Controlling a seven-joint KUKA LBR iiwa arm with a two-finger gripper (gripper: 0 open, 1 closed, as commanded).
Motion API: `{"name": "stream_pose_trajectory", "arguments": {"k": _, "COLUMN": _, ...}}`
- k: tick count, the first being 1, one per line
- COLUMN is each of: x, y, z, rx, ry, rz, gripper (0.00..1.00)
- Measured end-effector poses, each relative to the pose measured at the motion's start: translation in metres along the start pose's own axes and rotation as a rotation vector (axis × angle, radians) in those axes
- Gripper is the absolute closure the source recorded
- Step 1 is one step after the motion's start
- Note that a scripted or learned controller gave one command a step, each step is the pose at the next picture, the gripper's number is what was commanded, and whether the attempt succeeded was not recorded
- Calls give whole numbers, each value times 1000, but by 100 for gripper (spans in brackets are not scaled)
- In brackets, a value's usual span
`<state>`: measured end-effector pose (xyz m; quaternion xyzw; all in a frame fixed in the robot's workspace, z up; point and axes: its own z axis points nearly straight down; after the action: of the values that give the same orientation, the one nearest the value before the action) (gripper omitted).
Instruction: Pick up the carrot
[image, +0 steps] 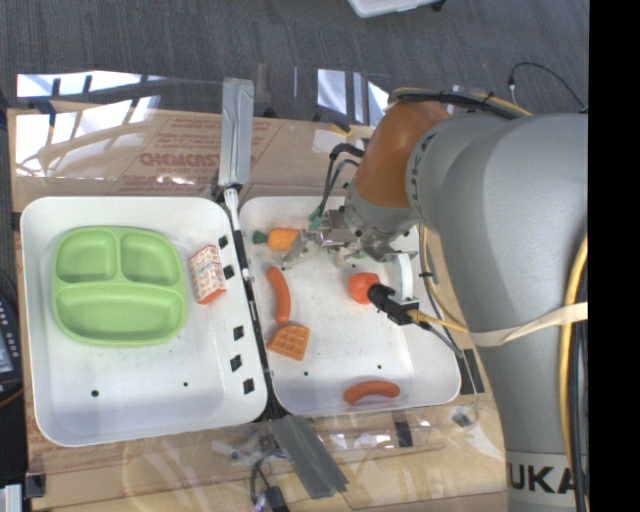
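The carrot (283, 238), a short orange piece with a green top pointing left, lies at the back left of the right bin (430, 375). My gripper (308, 246) hangs just to the right of it, low over the bin floor, close to the carrot's right end. The grey arm and its orange band reach in from the right and cover the bin's back right part. I cannot tell whether the gripper touches the carrot.
In the right bin lie an orange-red sausage (278, 293), a waffle piece (288, 342), a round orange fruit (362, 288) and another sausage (372, 391) near the front. The left bin (130, 400) holds a green divided plate (118, 283) and a small red-white box (207, 273).
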<state>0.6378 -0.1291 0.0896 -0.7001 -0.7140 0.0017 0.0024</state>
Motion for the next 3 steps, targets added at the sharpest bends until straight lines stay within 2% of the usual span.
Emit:
{"name": "stream_pose_trajectory", "arguments": {"k": 1, "x": 0, "y": 0, "z": 0, "rx": 0, "ry": 0, "rz": 0, "gripper": 0}}
{"name": "stream_pose_trajectory", "arguments": {"k": 2, "x": 36, "y": 19, "z": -50, "rx": -3, "ry": -1, "rz": 144, "gripper": 0}}
{"name": "stream_pose_trajectory", "arguments": {"k": 3, "x": 30, "y": 19, "z": 1, "rx": 0, "ry": -1, "rz": 190, "gripper": 0}}
